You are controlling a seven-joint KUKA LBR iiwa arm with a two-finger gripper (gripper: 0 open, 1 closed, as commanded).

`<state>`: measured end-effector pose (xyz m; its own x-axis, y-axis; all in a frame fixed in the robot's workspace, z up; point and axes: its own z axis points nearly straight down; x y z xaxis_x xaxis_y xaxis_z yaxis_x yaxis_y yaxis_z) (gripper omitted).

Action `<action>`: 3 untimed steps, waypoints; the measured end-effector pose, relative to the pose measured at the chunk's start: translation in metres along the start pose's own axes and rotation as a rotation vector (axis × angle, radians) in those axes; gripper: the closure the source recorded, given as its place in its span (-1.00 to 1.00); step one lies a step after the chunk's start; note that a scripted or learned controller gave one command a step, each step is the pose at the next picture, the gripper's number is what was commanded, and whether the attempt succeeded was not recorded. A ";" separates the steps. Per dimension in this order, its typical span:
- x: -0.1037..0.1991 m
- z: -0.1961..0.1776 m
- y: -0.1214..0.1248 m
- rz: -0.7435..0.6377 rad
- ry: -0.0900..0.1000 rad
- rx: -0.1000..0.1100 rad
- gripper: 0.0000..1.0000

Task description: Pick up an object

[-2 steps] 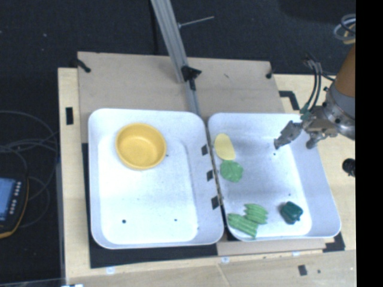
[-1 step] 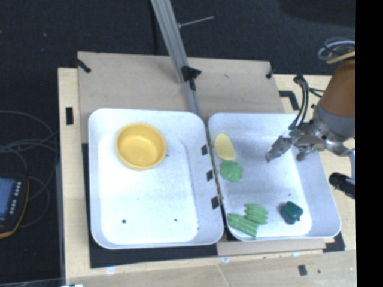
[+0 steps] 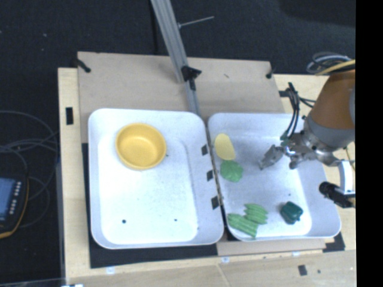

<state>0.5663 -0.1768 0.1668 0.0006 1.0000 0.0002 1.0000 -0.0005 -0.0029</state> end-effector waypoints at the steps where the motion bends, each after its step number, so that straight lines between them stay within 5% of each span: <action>1: -0.001 0.062 -0.005 0.000 0.001 0.002 -1.00; 2: -0.002 0.048 -0.004 0.001 0.000 -0.005 1.00; 3: 0.002 0.003 0.002 0.000 -0.001 -0.008 1.00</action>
<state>0.5681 -0.1743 0.1635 0.0001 1.0000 -0.0010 1.0000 -0.0001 0.0046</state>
